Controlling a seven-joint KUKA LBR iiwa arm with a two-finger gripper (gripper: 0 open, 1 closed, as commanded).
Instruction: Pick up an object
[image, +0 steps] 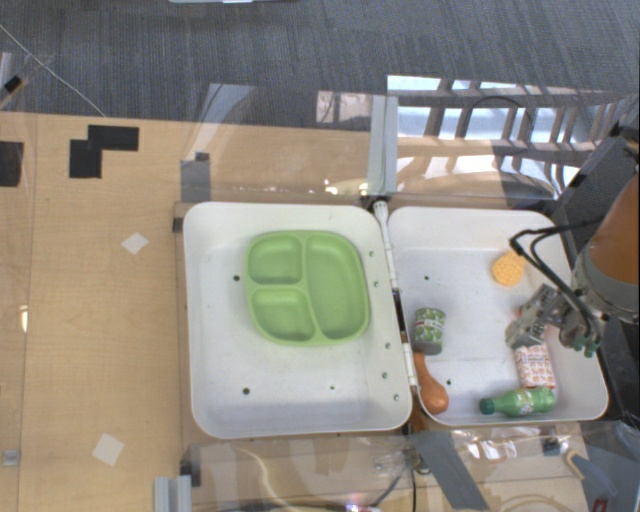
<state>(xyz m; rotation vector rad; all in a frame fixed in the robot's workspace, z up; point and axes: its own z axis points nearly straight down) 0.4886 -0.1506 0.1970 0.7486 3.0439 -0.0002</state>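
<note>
We see two shallow white bins side by side on the bench. The left bin (210, 320) holds a green divided plate (305, 287) near its middle. The right bin (450, 240) holds the smaller things. The arm (610, 250) reaches in from the right, and its claw (545, 322) hangs over the bin's right side; whether it is released or clenched we cannot tell. Just beneath the claw, on its near side, lies a red-and-white packet (535, 367), touching or almost touching it. A green bottle (517, 402) lies on its side nearer still. An orange-brown object (430, 386) lies at the near left, a small green can (429, 329) stands left of the claw, and a yellow cracker (508, 268) lies farther back.
</note>
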